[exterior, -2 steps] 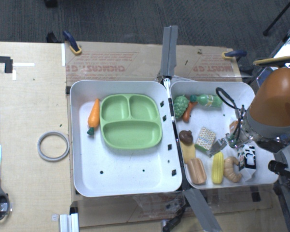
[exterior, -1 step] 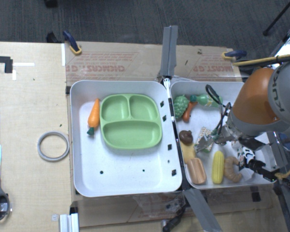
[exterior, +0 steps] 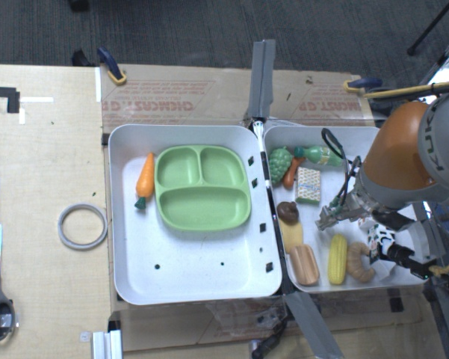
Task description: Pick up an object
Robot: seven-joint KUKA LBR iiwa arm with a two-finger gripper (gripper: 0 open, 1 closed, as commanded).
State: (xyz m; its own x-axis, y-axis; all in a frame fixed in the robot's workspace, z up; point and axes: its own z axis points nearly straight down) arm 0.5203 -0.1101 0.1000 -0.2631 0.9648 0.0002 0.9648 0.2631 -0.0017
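Objects: toy foods lie in the right bin (exterior: 403,281), among them a corn cob (exterior: 338,259), a hot dog (exterior: 304,264), a green bunch (exterior: 281,161) and a patterned box (exterior: 308,185).
Tool (exterior: 330,220): low over the right bin, just above the corn cob; whether it is released or clenched cannot be told, and nothing is seen in its grasp.
Left bin (exterior: 127,268): holds a green divided plate (exterior: 203,188) with a carrot (exterior: 145,176) just beside its left edge.
Tabletop (exterior: 37,185): a tape ring (exterior: 82,226) lies left of the bins.

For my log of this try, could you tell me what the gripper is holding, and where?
Nothing shows between its fingers; the gripper hangs above the right bin, over bare floor.
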